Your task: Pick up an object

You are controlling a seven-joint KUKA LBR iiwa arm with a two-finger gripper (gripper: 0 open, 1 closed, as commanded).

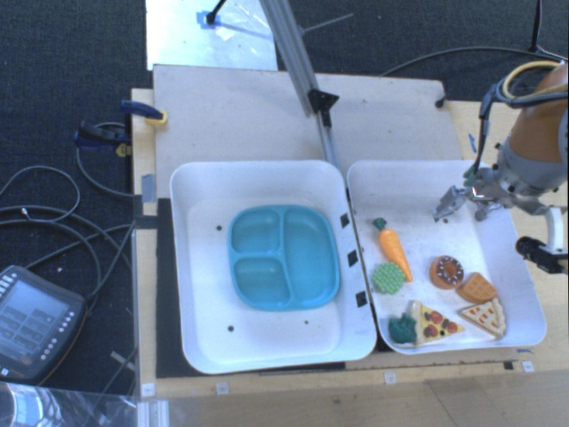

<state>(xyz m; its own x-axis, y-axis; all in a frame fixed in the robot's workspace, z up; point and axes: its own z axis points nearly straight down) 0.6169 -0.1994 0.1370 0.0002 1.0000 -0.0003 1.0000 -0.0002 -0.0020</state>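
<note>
End effector over right bin's bare upper half, toys crowding lower edge

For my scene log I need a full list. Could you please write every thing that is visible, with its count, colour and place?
bins: 2, white, side by side on the bench
divided plate: 1, blue, in the left bin
carrot: 1, orange with green top, right bin
round green piece: 1, green, beside the carrot
donut: 1, brown, right bin
waffle piece: 1, orange, right of the donut
pizza slices: 2, near edge of right bin
broccoli: 1, dark green, touching a pizza slice
handheld screen: 1, dark, on the floor, left
clamp: 1, blue and yellow, bench's left edge
arm: 1, grey and orange, over right bin
</note>
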